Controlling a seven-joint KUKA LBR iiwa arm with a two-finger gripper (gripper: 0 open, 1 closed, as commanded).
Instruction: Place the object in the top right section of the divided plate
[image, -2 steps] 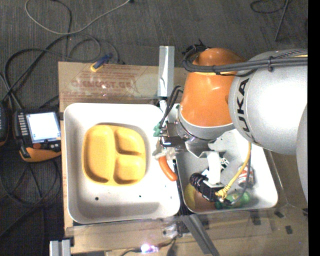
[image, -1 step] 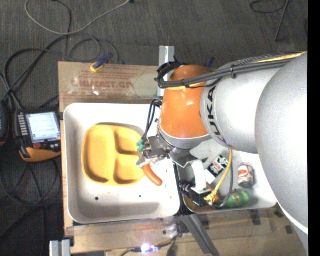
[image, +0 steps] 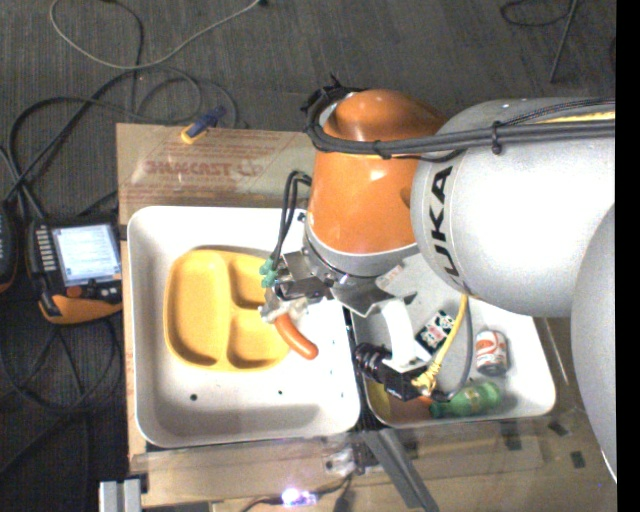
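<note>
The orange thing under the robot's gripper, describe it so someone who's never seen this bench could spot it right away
Start at the left white bin, which holds a yellow divided plate. At the plate's right edge, just below the gripper, lies a small hot dog, angled down to the right. It is the one slim orange-red piece with rounded ends; the soda can and green bottle sit in the other bin.

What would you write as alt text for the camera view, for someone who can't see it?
A grey and orange robot arm reaches from the right, its end effector at a hot dog by the right edge of a yellow divided plate in the left white bin. The right bin holds a can and a green bottle.
</note>
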